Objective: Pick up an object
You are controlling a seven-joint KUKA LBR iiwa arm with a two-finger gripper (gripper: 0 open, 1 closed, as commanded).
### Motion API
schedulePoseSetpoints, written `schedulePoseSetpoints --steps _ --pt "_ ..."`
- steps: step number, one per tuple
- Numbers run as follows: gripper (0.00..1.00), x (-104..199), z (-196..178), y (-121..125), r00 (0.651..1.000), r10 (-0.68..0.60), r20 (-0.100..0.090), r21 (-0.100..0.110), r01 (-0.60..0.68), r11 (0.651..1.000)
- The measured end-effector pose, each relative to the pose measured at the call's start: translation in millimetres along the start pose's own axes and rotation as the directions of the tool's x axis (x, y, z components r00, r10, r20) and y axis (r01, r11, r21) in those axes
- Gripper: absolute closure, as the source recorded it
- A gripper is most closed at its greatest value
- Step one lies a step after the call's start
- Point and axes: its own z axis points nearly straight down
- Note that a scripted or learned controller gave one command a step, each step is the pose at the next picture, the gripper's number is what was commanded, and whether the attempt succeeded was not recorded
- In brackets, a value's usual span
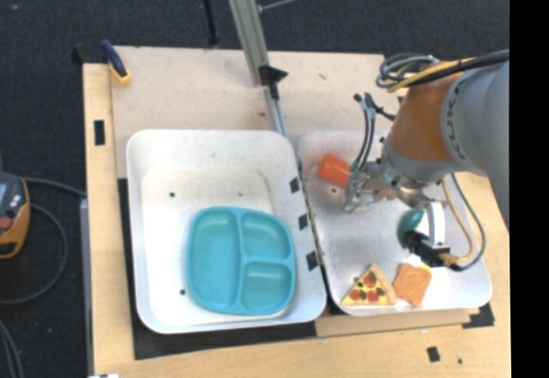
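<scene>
My gripper [355,194] reaches into the right bin [360,243] from the right, low over its upper left part. An orange-red object [334,169] lies just left of and above the fingertips, close to them. A toy pizza slice [370,288] rests at the bin's front edge, with an orange block [413,283] beside it on the right. A teal round object [413,223] sits partly under the arm's wrist and cables.
The left bin [171,171] holds a light blue divided plate [241,261] in its lower middle. A metal post [249,21] slants up behind the bins. The arm's grey and orange body covers the right bin's upper right part.
</scene>
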Motion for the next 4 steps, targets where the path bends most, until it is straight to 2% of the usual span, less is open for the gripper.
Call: schedulePoseSetpoints --steps 1,2,3,4 --pt "1.00 -3 -62 8 1.000 -0.009 0.001 -0.003 0.009 1.000" --pt "1.00 -4 -97 10 1.000 -0.009 0.000 -0.002 0.009 1.000" --pt "1.00 41 -111 22 1.000 -0.013 -0.002 0.000 0.013 1.000" --pt "1.00 89 -116 23 1.000 -0.014 -0.003 0.001 0.014 1.000"
